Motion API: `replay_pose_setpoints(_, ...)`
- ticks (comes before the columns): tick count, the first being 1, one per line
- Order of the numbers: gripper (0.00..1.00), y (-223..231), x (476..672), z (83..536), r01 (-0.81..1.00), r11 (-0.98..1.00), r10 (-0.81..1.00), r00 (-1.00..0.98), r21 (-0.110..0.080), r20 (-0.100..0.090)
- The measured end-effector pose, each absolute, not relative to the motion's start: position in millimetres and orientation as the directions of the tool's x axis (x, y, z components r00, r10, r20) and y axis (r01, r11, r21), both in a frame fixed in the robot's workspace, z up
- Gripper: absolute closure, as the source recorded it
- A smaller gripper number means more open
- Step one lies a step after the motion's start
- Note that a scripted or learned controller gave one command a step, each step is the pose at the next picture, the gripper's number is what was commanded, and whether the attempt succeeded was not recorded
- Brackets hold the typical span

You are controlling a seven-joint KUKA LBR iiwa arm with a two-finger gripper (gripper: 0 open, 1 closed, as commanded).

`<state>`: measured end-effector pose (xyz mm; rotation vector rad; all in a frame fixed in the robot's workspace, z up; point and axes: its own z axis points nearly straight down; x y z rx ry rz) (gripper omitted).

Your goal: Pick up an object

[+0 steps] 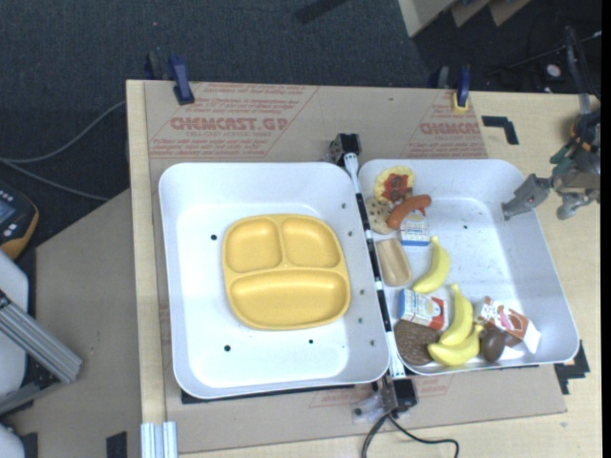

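Observation:
My gripper (546, 204) hangs over the far right corner of the right bin (535, 256), open, with nothing between its fingers (520, 198). The bin's food toys lie well to its left and front. They include a pizza slice (394, 179), a sausage (409, 208), a small blue and white carton (413, 236), a bread roll (392, 261) and a single banana (434, 267). Nearer the front lie a white packet (422, 307), a banana bunch (458, 327), a dark cookie (413, 342) and a red and white wrapper (506, 321).
The left bin (191, 218) holds a yellow divided plate (284, 271). A black hinge strip (368, 256) runs between the two bins. Blue clamps (178, 79) grip the board's far edge.

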<state>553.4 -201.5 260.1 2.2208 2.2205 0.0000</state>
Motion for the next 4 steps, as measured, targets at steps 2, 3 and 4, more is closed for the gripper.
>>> replay_pose_setpoints(2, 0.0, -95.8, 543.0, 83.1, 1.0, -0.002, 1.0, 0.002, -0.006, 0.001)
replay_pose_setpoints(3, 0.0, -97.0, 508.3, 84.6, 1.0, -0.002, 1.0, 0.002, -0.002, 0.0)
replay_pose_setpoints(4, 0.0, -170.7, 551.7, 85.4, 1.0, -0.004, 1.0, 0.004, 0.005, -0.006)
